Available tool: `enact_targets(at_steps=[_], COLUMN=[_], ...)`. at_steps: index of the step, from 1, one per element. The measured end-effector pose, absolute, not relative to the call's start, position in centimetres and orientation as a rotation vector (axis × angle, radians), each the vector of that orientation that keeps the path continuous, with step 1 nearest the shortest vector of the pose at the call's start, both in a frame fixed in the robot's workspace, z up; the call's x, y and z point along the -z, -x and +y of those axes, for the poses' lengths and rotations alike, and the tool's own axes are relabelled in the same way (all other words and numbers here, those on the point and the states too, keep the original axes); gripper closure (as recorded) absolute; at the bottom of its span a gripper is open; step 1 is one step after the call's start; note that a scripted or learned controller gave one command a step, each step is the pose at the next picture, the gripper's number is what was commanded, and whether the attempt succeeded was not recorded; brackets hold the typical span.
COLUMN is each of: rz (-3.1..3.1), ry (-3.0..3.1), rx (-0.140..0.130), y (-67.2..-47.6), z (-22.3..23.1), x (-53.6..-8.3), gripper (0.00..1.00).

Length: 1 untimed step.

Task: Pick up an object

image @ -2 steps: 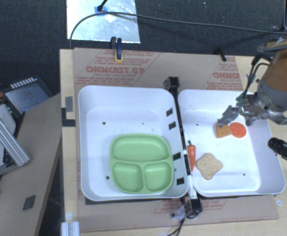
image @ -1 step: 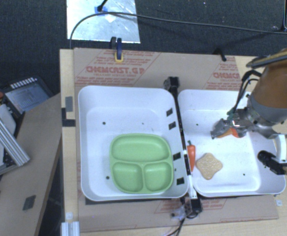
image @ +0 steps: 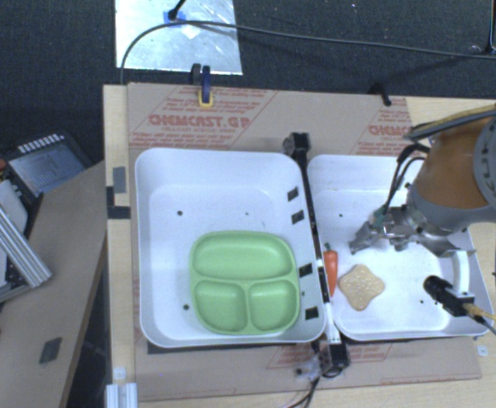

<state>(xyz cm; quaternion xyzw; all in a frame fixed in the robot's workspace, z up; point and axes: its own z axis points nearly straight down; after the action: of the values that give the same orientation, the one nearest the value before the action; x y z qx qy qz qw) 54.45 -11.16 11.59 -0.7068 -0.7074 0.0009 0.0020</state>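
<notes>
**Bench:** Two shallow white plastic bins side by side on a brown cardboard sheet point(image: 256, 109). The sheet carries red print. "CHEMCAST GP" is legible above the left bin; further red print at the upper right corner and along the near edge is too partial to read. A small yellow clamp point(image: 204, 97) sits at the sheet's far edge. A crinkled silver foil sheet point(image: 178, 24) lies beyond it on the dark floor.

**Left bin point(image: 162, 194):** Holds one pale green plastic plate w/ three compartments point(image: 245, 280), lying flat in the near half. No label visible on it.

**Right bin point(image: 350, 177):** Holds two loose items, both in the near left part.
- Small orange carrot-shaped piece w/ green top point(image: 331, 268), lying lengthwise just beside the bin's left wall.
- Tan round speckled piece, biscuit-like point(image: 362, 286), flat on the bin floor, just right of the carrot piece. Whether the two touch: cannot tell.
- No markings readable on either.

**Arm:** Grey w/ orange band point(image: 452, 172), entering from the right over the right bin.

**Gripper point(image: 367, 236):** Metal, low over the bin floor, just above and beyond the tan piece.
- Claw state: cannot tell, as the tip is too small and cluttered at this angle.
- Nothing seen held. Both items rest on the bin floor, apart from the gripper.
</notes>
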Motion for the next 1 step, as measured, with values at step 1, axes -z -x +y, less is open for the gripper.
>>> enact_targets(at_steps=[1], rz=[-2.221], ry=[2.218], rx=[-0.002], y=[-54.44], z=[-11.10], x=[-8.27], gripper=[0.00])
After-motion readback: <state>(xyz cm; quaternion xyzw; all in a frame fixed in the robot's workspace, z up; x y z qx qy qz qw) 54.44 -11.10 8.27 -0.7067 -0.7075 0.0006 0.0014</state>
